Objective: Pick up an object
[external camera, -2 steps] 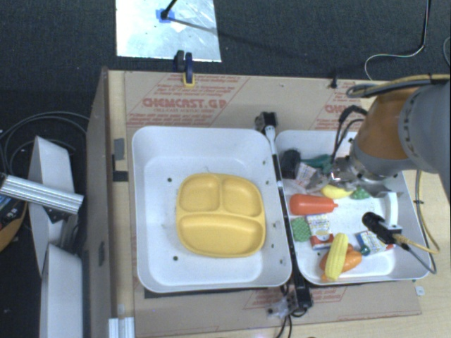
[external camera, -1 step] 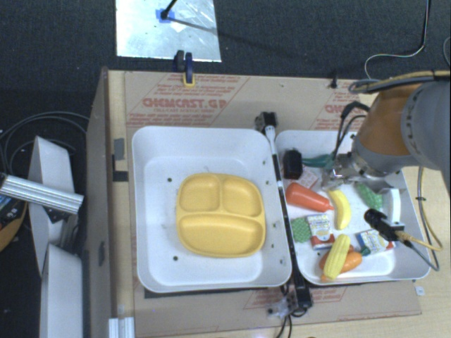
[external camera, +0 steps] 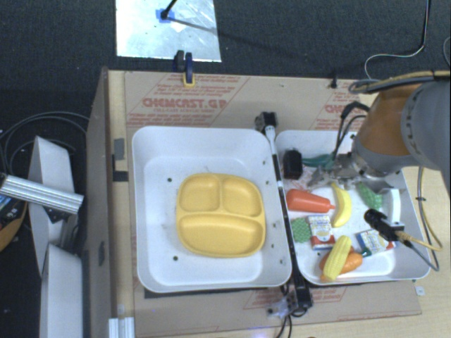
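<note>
Even, moderately bright overhead light; the two shallow white plastic bins [external camera: 151, 189] look slightly washed out. Glare marks the crinkled silvery foil sheet [external camera: 168, 20]. Shadows are soft and short. Overall focus is mildly soft, with grainy dark surroundings.

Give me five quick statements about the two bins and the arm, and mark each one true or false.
1. The yellow divided plate lies in the left bin. True.
2. The toy carrot lies on that plate. False: it lies in the right bin.
3. The banana lies beside the carrot. True.
4. The corn cob sits at the right bin's far edge. False: it lies near the front edge.
5. The arm is over the left bin. False: it is over the right bin.
</note>
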Available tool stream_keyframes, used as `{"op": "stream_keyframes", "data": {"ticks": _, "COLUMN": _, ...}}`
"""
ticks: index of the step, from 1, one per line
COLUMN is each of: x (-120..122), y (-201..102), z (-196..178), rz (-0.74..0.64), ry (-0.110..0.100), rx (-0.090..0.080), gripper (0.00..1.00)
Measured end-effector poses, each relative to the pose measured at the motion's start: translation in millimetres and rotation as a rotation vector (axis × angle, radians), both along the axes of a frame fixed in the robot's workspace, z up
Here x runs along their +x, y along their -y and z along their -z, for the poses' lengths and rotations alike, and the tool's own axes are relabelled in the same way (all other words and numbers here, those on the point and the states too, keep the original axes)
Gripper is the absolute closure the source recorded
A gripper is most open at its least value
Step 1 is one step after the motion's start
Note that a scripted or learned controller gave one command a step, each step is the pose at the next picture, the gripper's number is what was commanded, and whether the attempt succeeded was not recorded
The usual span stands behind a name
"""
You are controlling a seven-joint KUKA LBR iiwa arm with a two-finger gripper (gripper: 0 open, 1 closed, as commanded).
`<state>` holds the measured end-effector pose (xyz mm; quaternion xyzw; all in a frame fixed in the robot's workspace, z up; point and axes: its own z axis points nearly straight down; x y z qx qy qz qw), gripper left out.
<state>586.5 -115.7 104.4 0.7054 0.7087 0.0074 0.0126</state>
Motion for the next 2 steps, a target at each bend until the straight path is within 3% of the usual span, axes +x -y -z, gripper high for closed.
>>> {"op": "stream_keyframes", "data": {"ticks": 1, "x": -33.9, "y": 20.2, "z": 20.3, "rz": 0.004, "ry": -0.028, "rx": 0.007, "gripper": 0.00}}
{"op": "stream_keyframes", "data": {"ticks": 2, "x": -32.8, "y": 20.0, "z": 9.5, "rz": 0.002, "ry": -0.025, "rx": 0.007, "gripper": 1.00}}
